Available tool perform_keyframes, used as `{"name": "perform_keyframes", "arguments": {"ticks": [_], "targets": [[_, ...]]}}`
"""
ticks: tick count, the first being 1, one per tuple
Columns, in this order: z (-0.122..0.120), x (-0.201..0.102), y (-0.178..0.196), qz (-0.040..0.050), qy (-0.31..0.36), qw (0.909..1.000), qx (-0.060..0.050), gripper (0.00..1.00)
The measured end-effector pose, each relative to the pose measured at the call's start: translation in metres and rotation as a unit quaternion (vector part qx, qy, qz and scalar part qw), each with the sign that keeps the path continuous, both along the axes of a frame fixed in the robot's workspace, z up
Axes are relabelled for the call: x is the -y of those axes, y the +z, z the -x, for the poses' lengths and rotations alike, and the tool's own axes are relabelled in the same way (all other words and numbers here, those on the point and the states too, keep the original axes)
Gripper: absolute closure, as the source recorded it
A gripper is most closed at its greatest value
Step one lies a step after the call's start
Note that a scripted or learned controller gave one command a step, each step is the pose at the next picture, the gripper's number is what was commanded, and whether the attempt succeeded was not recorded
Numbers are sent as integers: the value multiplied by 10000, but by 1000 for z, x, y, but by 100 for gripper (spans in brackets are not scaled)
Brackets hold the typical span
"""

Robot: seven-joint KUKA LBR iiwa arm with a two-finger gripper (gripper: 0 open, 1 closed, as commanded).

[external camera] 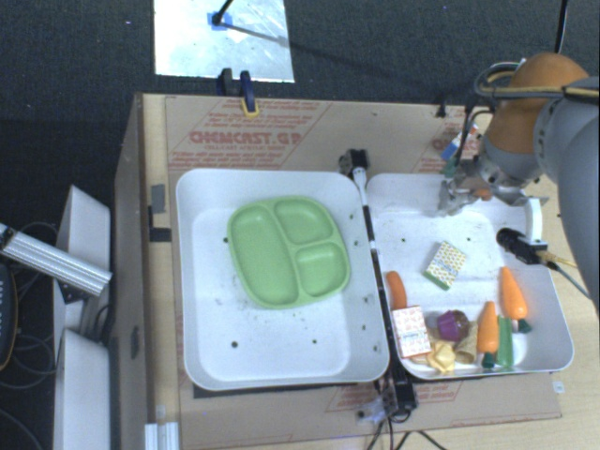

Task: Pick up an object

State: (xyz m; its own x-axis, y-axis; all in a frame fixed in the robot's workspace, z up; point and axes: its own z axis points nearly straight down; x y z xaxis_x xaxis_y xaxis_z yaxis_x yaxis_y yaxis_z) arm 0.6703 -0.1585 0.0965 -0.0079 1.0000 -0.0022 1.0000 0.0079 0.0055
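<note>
Over the right-hand shallow white bin (pixel 548 345), the grey two-finger gripper (pixel 454 197) is parked at the far edge, while the small yellow-checkered box (pixel 444 264), orange carrots and other toys are piled nearer the front.

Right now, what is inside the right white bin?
The right bin holds toy food: carrots, a purple vegetable, two small boxes. The gripper hangs over its far edge, hiding that part.

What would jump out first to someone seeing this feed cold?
The green divided plate lies in the left bin. Small toy foods crowd the right bin's near end, carrots among them. The gripper hangs over that bin's far end.
</note>
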Motion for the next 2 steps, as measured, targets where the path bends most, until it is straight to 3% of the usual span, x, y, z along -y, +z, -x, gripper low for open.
{"name": "perform_keyframes", "arguments": {"ticks": [1, 2], "targets": [[0, 0, 0, 0, 2, 10000, -2, 0], [1, 8, -11, -4, -33, 10000, -13, 0]]}}
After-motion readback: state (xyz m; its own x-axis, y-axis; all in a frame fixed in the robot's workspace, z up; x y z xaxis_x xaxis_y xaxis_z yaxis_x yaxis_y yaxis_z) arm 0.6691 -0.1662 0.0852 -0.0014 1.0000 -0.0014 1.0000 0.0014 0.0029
